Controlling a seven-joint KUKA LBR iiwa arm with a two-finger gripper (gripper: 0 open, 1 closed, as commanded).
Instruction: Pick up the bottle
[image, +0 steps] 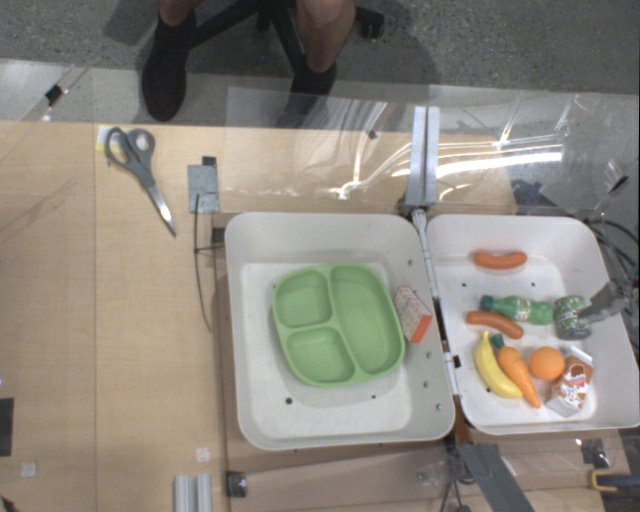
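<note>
Bottle (517, 309): where is it lying?

It is lying on its side near the middle of the right bin (590, 245), with its dark cap pointing to 9 o'clock.

What is showing, reading from the left?

Scissors (140, 172) are resting on the bench (90, 330) at 10 o'clock from the left bin (250, 410). Inside that bin a green divided tray (338, 325) is sitting, with a small packet (412, 312) lying just beside it at 3 o'clock. In the right bin, one sausage (499, 260) is lying at 12 o'clock from the bottle and another sausage (493, 323) is lying just beside it at 7 o'clock. A banana (488, 366), a carrot (520, 374), an orange (546, 362) and a small carton (570, 388) are grouping toward 6 o'clock.

And the gripper (598, 304)?

It is reaching in at the bin's 3 o'clock side, next to a small can (571, 315) that is lying just beside the bottle at 3 o'clock. How widely it is opening cannot be told, and nothing is showing as held.
</note>
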